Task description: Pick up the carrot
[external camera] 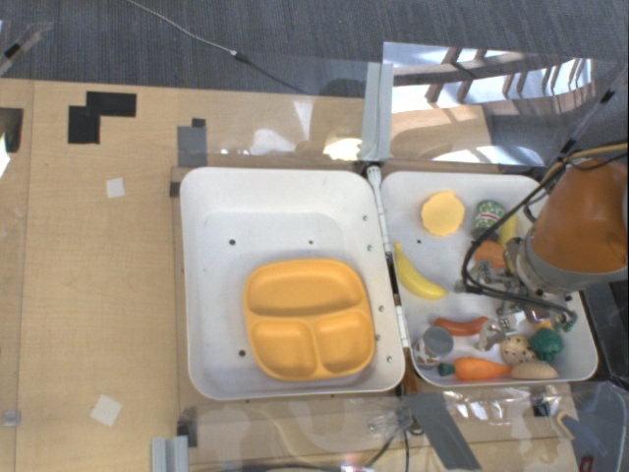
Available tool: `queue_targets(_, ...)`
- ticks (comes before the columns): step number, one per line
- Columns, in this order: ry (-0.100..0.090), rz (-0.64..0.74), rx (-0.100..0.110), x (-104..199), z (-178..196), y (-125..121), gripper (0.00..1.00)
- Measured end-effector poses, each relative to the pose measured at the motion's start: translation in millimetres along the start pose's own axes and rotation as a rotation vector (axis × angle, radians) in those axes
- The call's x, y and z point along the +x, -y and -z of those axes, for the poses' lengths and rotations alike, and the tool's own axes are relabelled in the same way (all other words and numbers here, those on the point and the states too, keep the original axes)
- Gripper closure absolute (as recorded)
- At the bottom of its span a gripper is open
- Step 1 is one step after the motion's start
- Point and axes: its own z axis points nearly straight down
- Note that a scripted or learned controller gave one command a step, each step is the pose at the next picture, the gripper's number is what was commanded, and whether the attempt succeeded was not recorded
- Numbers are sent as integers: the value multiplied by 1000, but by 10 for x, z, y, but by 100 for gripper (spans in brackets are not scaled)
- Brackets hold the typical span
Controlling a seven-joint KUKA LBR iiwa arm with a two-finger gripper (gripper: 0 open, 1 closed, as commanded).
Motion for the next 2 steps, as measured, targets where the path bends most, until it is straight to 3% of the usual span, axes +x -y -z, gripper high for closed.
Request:
queue_targets(1, 7, 7, 2, -33, 119, -10, 100)
queue_targets(2, 1, 133, 2, -218, 1098, 252, 100)
